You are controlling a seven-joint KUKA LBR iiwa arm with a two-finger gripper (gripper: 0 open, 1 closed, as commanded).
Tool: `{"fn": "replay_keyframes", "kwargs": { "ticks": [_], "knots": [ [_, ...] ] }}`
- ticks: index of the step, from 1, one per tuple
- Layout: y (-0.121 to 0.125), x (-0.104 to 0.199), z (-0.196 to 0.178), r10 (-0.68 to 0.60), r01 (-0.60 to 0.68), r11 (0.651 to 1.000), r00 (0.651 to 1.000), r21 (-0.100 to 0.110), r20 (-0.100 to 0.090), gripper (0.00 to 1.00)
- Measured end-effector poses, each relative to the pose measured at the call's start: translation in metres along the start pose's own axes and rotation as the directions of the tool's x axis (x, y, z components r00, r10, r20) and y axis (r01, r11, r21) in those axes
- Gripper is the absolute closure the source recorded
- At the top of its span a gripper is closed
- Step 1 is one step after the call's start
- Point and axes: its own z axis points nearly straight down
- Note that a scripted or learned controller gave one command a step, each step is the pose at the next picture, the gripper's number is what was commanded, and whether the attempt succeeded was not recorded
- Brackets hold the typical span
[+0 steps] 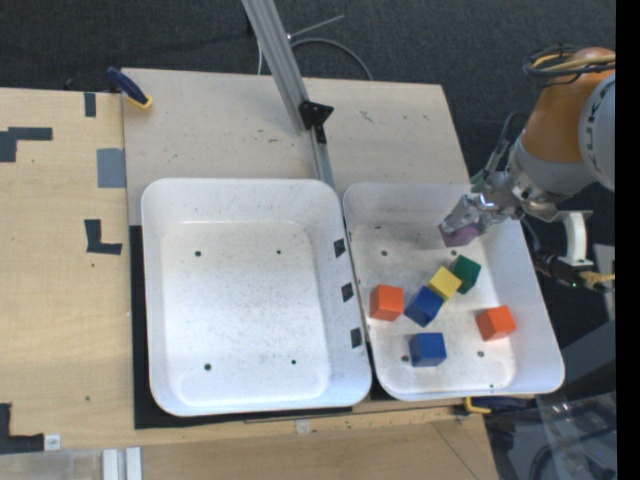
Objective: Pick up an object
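Two shallow white bins sit side by side on the counter, and the grey arm with its orange band reaches in from the right over the right bin. The gripper hangs above the upper part of that bin, and a small purple block sits at its tip, seemingly between the fingers, though the view is too small to be certain that it is clamped and lifted rather than only touched. Lower in the same bin lie the other blocks: a green block just beside a yellow block, which touches a blue block; an orange block lies just left of that blue one. A second blue block rests nearer the front wall, and another orange block lies apart toward the right wall. The left bin stands beside it, its floor speckled with a few dark dots. A slanted metal rail crosses the counter toward the gap between the bins, and a blue and yellow clamp sits at the counter's far left corner.
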Motion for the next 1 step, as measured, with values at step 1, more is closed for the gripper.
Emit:
{"fn": "replay_keyframes", "kwargs": {
  "ticks": [1],
  "knots": [
    [0.0010,0.0003,-0.0470,-0.001,0.001,1.000,1.000,0.000,0.000,1.00]
  ]
}}
